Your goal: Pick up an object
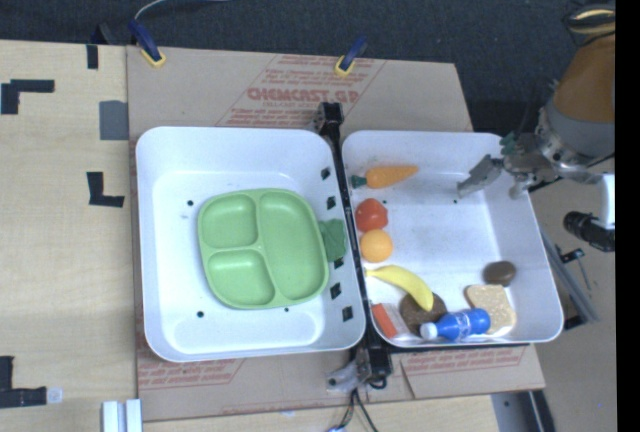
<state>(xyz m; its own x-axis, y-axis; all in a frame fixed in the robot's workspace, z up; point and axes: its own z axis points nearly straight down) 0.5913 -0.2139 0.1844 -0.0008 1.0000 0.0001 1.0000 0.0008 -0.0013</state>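
carrot (391,176) lying at right bin's (545,260) far left corner, tomato (371,214) and orange (375,246) sitting just below | gripper (487,173) hovering over bin's far right, fingers spread, grasping nothing | banana (404,284), bottle (455,325), toast (490,305) crowding near edge, partly overlapping | arm (585,100) being cut off at right | green tray (263,247) sitting in left bin (160,220)

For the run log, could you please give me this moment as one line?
arm: at right bin's right rim | pincer: above bin, nothing visibly held | carrot, tomato, banana: lying in bin
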